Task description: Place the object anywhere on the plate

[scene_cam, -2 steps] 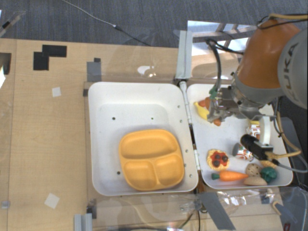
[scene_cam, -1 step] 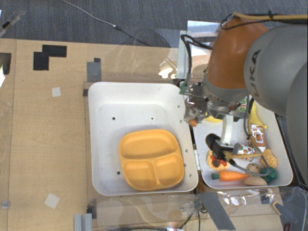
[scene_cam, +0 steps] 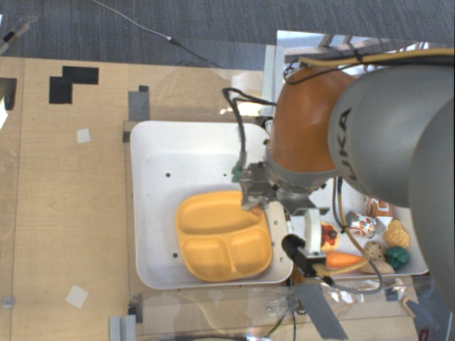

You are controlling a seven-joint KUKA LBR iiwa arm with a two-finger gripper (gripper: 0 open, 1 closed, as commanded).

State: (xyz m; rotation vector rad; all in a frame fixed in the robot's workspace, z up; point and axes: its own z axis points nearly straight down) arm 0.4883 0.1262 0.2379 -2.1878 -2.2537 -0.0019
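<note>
Wooden bench (scene_cam: 64, 212) is carrying two white bins. Left bin (scene_cam: 153, 190) is holding a yellow plate (scene_cam: 222, 234), sectioned and lying flat toward the bin's right wall, within reach of the arm (scene_cam: 370, 119). Gripper (scene_cam: 254, 190) is hanging over the plate's upper right rim; whether it is grasping anything cannot be told. Right bin (scene_cam: 419, 267) is holding a carrot (scene_cam: 343, 260) and small toys (scene_cam: 387, 244), any of which may be the object. Arm's bulk is blocking much of that bin.
</note>
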